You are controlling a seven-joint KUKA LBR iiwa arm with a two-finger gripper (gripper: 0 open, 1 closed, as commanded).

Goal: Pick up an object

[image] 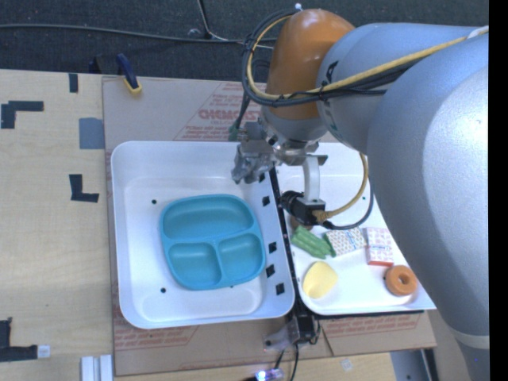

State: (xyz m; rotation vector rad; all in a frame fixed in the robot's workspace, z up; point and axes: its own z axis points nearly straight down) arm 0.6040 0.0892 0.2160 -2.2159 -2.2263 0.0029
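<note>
A pale wooden bench (48,236) carries two shallow white bins. The left bin (127,213) holds a blue three-compartment plastic tray (212,240). The tool (252,165) hangs over the divider near the far end, apart from the green item (311,242), yellow lemon-shaped piece (320,279), small patterned packets (361,243) and orange ring (401,280) in the right bin (373,304).
</note>
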